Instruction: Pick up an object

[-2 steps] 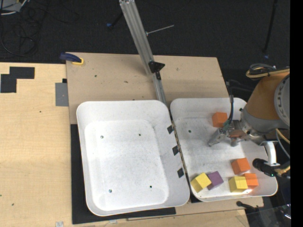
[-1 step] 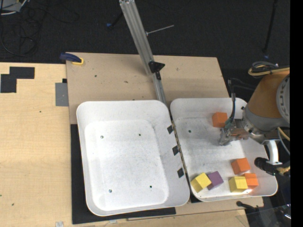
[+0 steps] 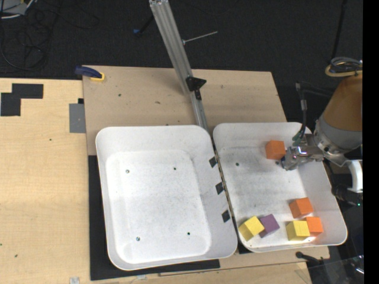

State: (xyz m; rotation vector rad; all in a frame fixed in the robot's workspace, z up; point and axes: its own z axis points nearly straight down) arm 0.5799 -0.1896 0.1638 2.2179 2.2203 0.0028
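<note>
- Pale wooden bench (image 3: 177, 99) carries two shallow white bins side by side, the left bin (image 3: 118, 141) and the right bin (image 3: 249, 132), against a dark floor strewn with cables.
- A slanted aluminium rail (image 3: 174, 46) runs from 12 o'clock down to the seam between the bins.
- The grey arm (image 3: 343, 117) enters from 3 o'clock; its gripper (image 3: 291, 157) sits low in the right bin's upper half.
- An orange block (image 3: 275, 149) lies just beside the gripper at its 9 o'clock; contact cannot be judged, and whether the gripper is released or clenched cannot be told.
- At the bin's 5 o'clock corner cluster a darker orange block (image 3: 301, 206), a yellow cube (image 3: 298, 229) touching a small orange cube (image 3: 314, 225), then a purple cube (image 3: 269, 223) against another yellow block (image 3: 251, 226).
</note>
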